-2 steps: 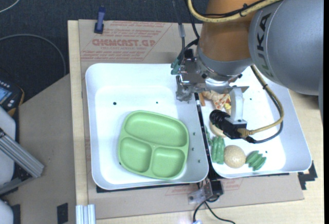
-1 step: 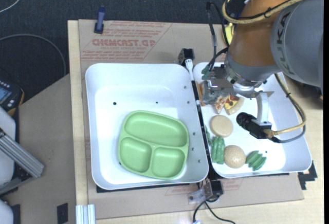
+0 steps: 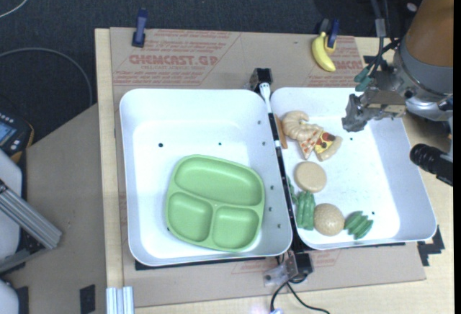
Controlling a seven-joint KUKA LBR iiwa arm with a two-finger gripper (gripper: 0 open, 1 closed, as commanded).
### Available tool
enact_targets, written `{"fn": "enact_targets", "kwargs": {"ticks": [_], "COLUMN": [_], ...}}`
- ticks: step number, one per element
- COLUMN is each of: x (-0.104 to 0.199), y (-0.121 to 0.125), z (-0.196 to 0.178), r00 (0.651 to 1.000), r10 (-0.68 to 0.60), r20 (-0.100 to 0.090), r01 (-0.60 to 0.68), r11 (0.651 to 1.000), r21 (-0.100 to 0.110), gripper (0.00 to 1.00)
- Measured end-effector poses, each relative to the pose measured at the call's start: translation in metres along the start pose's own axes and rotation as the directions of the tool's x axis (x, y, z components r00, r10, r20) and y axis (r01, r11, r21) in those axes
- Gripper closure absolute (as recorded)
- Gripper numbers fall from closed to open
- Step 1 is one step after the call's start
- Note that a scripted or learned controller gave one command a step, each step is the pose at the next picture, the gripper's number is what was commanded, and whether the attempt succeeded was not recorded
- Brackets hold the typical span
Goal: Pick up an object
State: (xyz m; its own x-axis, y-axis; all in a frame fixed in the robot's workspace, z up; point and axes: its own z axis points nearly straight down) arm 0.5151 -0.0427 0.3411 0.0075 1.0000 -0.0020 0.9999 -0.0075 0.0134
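A: Green tray sits nearest, in the left bin.
B: Target?
A: Pizza slice, right bin, near the divider. Likely light, stiff plastic; pinch across its edges.
B: Gripper?
A: Above the bin's back; can't tell its state. Smooth white floor, food toys close by.

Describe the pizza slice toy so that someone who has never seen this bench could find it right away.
Look in the right bin, near its left wall, in the upper half. The pizza slice lies there, just right of a tan croissant-like piece and above a round beige disc. Alone among its neighbours, it is a yellow wedge with red spots.
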Motion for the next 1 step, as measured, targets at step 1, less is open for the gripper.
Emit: {"fn": "enact_targets", "kwargs": {"ticks": [1], "x": [0.0373], "y": [-0.0378], "z": [0.0067], "r00": [1.000], "r10": [-0.011], "r20": [-0.004], "r01": [0.011], "r11": [1.000], "r21": [0.017], "gripper": [1.00]}}
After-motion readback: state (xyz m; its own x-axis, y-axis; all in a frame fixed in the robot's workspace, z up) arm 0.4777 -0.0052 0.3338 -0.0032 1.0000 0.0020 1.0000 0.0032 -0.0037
